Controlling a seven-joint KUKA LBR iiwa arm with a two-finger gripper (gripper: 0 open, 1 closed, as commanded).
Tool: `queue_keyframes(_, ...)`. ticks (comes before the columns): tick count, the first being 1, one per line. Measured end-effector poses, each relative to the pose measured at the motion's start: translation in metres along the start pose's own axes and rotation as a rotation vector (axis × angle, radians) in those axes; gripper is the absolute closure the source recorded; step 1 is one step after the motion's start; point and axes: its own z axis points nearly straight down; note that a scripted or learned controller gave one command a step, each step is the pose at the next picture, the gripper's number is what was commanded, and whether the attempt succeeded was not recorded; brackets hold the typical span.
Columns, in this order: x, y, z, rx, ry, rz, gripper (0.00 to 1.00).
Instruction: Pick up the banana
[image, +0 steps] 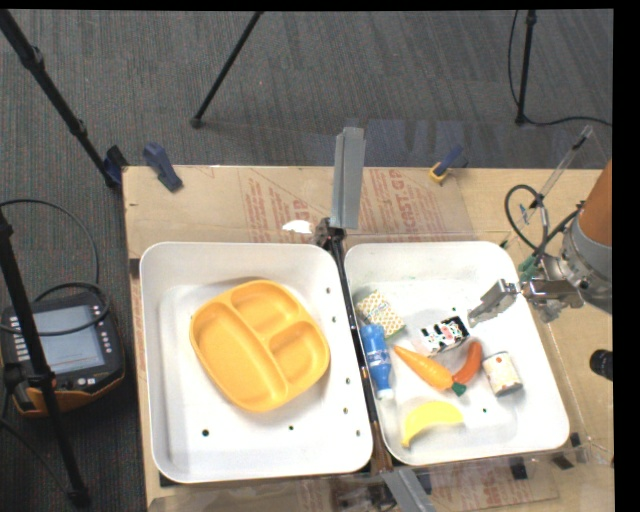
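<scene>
The yellow banana (432, 420) lies near the front of the right bin (420, 258), curved and flat on the floor. My gripper (487, 303) hangs over the right bin's right side, well behind the banana and to its right. It points left toward a black-and-white box (443, 335). Nothing shows in the gripper.
Behind the banana lie an orange carrot (423, 367), a red-orange piece (468, 362), a small white can (502, 373), a blue bottle (374, 355) and a patterned pouch (380, 312). The left bin (160, 300) holds an orange divided plate (260, 343). Cables hang at the right.
</scene>
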Motion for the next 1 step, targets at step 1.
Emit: queue_keyframes(1, 0.0398, -0.0519, 0.0616, 0.001, 0.000, -0.173, 0.00)
